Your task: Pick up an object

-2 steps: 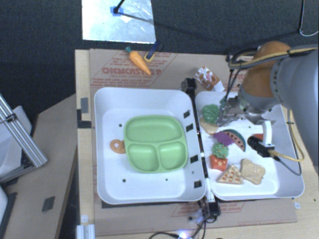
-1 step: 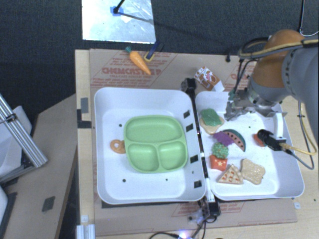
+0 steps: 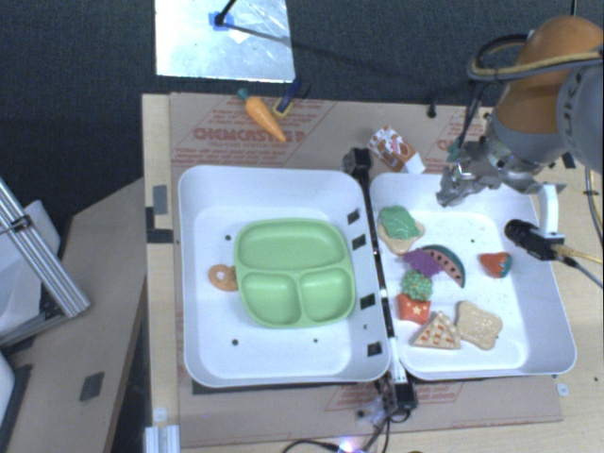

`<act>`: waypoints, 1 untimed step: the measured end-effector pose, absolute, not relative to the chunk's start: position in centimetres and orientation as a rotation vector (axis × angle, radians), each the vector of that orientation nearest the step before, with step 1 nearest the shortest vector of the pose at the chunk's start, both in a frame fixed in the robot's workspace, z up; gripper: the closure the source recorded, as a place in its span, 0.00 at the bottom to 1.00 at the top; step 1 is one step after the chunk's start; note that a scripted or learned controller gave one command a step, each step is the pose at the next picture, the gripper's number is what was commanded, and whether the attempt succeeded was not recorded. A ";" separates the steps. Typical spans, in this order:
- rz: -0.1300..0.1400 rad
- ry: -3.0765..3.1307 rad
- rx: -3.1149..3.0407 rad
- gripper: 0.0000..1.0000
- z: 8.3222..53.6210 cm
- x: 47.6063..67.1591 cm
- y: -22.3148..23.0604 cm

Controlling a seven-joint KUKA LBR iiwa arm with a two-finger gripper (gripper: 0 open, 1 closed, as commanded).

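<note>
Sandwich toy (image 3: 400,227) lies upper left in the right bin (image 3: 552,333), nearest the tool (image 3: 453,192), which hangs above the bin's far edge; grip state cannot tell. Likely light, rigid plastic, smooth. Best pinched across its narrow width, low on the sides.

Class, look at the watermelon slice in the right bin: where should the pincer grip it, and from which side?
Probably from above, across the watermelon slice at its narrow middle. It lies flat, a thin arc with bare bin floor along its outer curve; purple and green pieces crowd its left end.
</note>
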State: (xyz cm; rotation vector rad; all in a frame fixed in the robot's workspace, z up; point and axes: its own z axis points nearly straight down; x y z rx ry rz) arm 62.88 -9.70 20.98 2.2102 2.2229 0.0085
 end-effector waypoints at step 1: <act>0.004 2.226 2.213 1.00 22.5 63.0 -9.7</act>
